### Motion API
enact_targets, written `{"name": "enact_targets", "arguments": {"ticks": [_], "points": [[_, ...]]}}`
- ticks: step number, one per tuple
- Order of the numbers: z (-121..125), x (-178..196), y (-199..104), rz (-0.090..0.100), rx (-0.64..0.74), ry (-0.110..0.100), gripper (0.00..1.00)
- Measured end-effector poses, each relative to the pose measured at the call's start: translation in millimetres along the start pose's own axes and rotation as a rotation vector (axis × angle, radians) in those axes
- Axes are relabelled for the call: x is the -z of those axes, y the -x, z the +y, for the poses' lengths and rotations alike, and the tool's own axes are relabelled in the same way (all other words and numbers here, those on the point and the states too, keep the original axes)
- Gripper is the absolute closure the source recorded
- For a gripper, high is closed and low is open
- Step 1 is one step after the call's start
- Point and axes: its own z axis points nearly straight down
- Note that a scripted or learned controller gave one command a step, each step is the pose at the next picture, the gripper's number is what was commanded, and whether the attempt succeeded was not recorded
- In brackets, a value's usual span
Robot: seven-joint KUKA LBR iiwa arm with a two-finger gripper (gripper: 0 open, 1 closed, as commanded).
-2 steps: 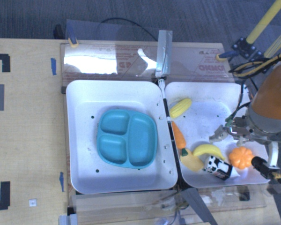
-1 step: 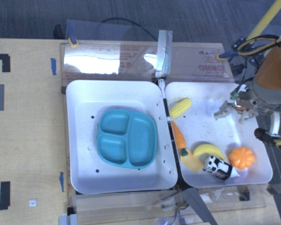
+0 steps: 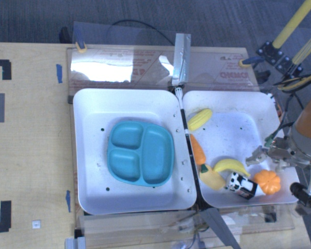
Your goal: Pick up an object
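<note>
Fingers (image 3: 255, 156) of the gripper (image 3: 260, 155) stand spread apart with nothing between them, poised above the right bin (image 3: 233, 104) near its right wall. Directly below and just beside them lies a small orange pumpkin (image 3: 268, 182), touching a black-and-white toy cow (image 3: 240, 185). A yellow banana (image 3: 229, 165) arcs to the left of the cow, over a pale yellow piece (image 3: 211, 179). An orange carrot (image 3: 197, 149) lies along the bin's left wall, with a yellow corn cob (image 3: 199, 119) further up. Left bin (image 3: 88, 113) holds a blue divided tray (image 3: 141, 152). Both bins rest on the counter (image 3: 26, 139).
</note>
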Motion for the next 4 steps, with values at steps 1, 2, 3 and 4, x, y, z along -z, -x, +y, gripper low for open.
{"name": "enact_targets", "arguments": {"ticks": [1,2,3,4], "points": [[-8.4,-33.1,-14.3,-0.001,-0.006,0.008,0.00],[152.8,-31.4,-36.2,0.013,0.157,0.009,0.00],[153.5,-21.5,-32.1,0.002,0.157,0.010,1.00],[182.8,58.7,-28.9,-0.002,0.128,0.013,1.00]]}}
